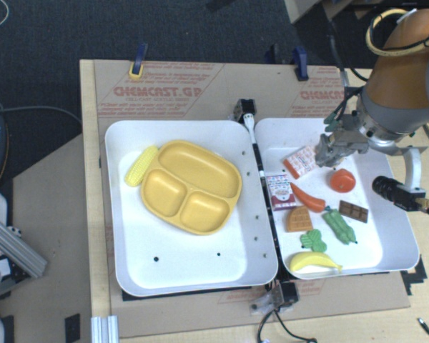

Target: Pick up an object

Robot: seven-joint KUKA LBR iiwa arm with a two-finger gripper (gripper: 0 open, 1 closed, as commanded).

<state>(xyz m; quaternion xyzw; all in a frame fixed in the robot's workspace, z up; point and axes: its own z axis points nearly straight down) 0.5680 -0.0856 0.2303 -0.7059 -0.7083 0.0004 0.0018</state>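
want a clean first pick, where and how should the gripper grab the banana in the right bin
Grip the banana across its thick middle, coming straight down from above. It lies flat and long, left to right, near the front wall of the right bin, so set the fingers front and back. The broccoli sits close behind, leaving that side tight.

The bench (93,191) (a brown printed board on top) bears two white bins: left bin (193,270); right bin (393,252).

2 shallow white bins (121,191); 1 yellow 3-compartment plastic tray (191,186); 1 yellow toy corn cob (141,165); 8 small toy foods in right bin.
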